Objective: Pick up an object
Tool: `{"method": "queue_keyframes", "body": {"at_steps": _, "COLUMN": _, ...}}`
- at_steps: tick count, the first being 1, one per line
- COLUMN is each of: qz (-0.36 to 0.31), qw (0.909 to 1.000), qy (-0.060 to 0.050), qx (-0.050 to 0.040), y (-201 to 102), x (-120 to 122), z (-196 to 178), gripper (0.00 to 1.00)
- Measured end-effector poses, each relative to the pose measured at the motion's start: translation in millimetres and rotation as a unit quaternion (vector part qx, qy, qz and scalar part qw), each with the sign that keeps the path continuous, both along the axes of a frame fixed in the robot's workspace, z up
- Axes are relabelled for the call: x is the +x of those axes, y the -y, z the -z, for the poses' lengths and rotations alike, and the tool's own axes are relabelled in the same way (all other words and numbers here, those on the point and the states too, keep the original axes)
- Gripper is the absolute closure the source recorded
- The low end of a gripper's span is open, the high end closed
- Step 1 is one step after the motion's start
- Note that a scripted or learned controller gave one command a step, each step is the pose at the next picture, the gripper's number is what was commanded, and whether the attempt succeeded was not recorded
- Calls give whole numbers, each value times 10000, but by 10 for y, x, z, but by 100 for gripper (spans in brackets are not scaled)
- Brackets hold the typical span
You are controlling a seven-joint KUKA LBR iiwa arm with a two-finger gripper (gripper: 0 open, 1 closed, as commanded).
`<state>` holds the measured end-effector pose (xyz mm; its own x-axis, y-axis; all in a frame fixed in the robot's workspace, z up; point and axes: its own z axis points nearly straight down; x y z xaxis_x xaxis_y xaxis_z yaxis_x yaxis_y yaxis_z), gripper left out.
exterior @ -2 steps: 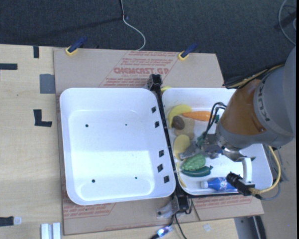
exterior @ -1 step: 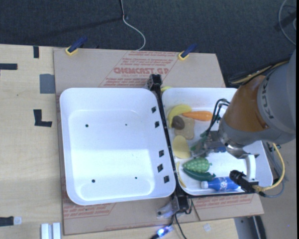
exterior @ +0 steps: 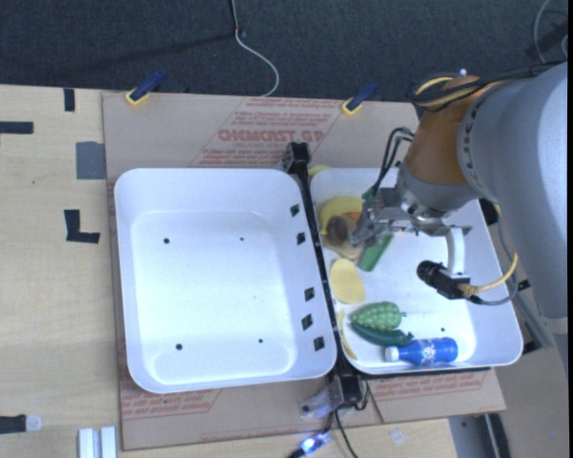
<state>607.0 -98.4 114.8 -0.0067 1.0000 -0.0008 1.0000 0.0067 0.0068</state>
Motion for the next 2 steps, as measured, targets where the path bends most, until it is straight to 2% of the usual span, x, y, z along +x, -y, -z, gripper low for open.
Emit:
{"method": "queue_keyframes", "body": {"at_steps": 1, "qz": 21, "qw": 10000, "qy": -43, "qx": 2, "y": 16, "x": 36, "z": 124, "gripper": 100}}
{"method": "queue_keyframes", "body": {"at_steps": 2, "qz": 16, "qw": 10000, "qy": -52, "qx": 5, "y": 9, "x": 31, "z": 26, "gripper": 100}}
